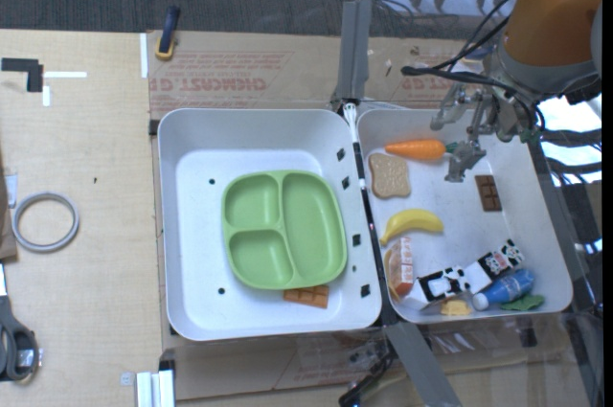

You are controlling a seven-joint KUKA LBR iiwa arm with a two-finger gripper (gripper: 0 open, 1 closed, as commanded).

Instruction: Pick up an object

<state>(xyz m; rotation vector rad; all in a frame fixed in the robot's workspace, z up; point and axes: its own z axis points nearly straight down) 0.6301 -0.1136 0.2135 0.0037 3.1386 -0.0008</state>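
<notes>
Two metal fingers of the gripper (466, 146) hang apart with nothing between them, above the right bin (554, 242). Just beside them lies a carrot (418, 148), with a chocolate bar (488, 193) near. Bread (389, 175) and a banana (413, 224) lie farther off. A green plate (284, 229) sits in the left bin (182, 233).

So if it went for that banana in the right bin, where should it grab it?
Probably across the thick middle of the banana, coming straight down from above. It lies flat on the bin floor, curved, with open space on both long sides, so the fingers could close across its narrow width.
</notes>
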